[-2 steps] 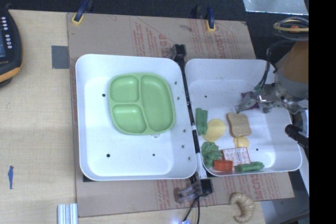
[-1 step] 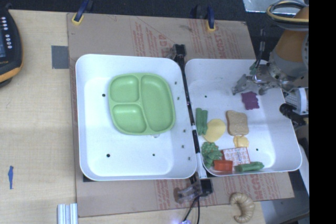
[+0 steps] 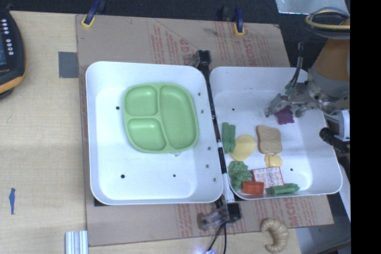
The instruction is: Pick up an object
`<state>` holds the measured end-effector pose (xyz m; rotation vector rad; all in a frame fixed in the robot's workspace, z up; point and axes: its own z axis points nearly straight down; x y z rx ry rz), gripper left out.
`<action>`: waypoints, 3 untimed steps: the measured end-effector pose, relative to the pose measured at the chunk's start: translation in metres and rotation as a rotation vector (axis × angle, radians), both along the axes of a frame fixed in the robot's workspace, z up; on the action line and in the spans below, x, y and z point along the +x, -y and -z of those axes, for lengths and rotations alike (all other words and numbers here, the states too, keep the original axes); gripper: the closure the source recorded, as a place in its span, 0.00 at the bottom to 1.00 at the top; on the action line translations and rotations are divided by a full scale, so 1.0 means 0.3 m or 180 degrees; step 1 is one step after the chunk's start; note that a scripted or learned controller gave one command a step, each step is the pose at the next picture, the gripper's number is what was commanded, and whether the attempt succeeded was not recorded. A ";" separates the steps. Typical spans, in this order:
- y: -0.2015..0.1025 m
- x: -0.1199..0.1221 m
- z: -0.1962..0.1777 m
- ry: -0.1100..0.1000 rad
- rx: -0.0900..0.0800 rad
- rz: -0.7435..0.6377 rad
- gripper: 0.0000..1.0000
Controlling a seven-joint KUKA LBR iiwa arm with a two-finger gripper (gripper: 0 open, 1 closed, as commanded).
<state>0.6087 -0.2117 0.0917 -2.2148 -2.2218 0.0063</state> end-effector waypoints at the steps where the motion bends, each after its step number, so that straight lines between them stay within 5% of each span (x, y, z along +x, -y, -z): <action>1: 0.001 0.007 -0.042 0.0011 -0.0003 -0.0011 1.00; 2: 0.001 0.007 -0.040 0.0008 -0.0003 -0.0013 0.00; 3: 0.003 0.008 -0.076 0.0008 -0.0006 -0.0018 1.00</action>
